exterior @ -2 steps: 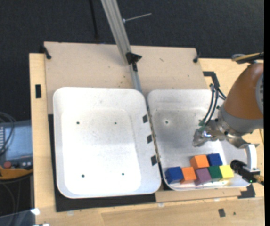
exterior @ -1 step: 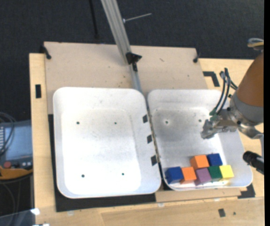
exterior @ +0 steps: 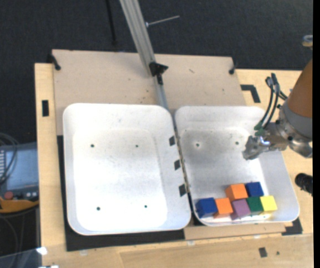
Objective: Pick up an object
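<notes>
The arm (exterior: 299, 102) is reaching in from the right edge of the camera view, its orange band showing near the frame edge and grey wrist angling down and leftward toward the right bin (exterior: 215, 121). Green/black cables are looping off the wrist's upper side. The claw (exterior: 251, 149) is hanging over the right bin's upper-right area, tip pointing down-left; it's small and blurry, so can't tell if it's spread or pressed together. Nothing is visibly pinched in it.

Task objs are sitting well below the claw, clustered along the right bin's near wall. Just below and slightly left of the claw: orange block (exterior: 237, 191), w/ a blue block (exterior: 254, 189) touching it on the right, nearly straight under the claw. Front row, farther below: another blue block (exterior: 206, 206) lying farthest left of the claw, then a second orange block (exterior: 224, 206), purple block (exterior: 240, 207), green block (exterior: 255, 204), and yellow block (exterior: 268, 204) below-right of the claw. Blocks are packed side by side, touching or nearly so. All are resting on the bin floor, apart from the claw.

Left bin (exterior: 92, 121) is lying far left of the claw, sharing a middle edge w/ the right bin. Both bins are sitting on the tabletop (exterior: 45, 149). An aluminium rail (exterior: 140, 32) is slanting up-left of the claw, ending at a black bracket near the bins' far edge. A handheld pendant (exterior: 12, 172) w/ cables is sitting far left, off the tabletop's edge.
</notes>
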Controlling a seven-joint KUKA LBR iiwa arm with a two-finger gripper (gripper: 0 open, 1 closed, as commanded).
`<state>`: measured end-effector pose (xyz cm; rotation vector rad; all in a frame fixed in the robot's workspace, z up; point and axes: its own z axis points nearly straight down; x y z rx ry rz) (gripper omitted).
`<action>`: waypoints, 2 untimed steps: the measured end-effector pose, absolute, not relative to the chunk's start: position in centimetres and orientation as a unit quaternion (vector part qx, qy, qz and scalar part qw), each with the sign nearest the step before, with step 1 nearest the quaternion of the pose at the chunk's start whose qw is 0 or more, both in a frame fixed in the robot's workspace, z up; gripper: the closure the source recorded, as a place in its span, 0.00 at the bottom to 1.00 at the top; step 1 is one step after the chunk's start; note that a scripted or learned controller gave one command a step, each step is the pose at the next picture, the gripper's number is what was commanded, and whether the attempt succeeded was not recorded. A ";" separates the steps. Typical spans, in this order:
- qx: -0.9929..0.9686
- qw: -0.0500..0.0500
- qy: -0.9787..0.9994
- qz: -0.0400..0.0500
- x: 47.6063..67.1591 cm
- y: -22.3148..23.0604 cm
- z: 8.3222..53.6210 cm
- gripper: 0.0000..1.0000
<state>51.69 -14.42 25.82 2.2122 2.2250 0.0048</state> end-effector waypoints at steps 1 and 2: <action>0.704 0.001 0.710 0.002 52.0 -9.3 26.6 1.00; 0.705 0.000 0.709 0.000 52.8 -4.4 25.4 1.00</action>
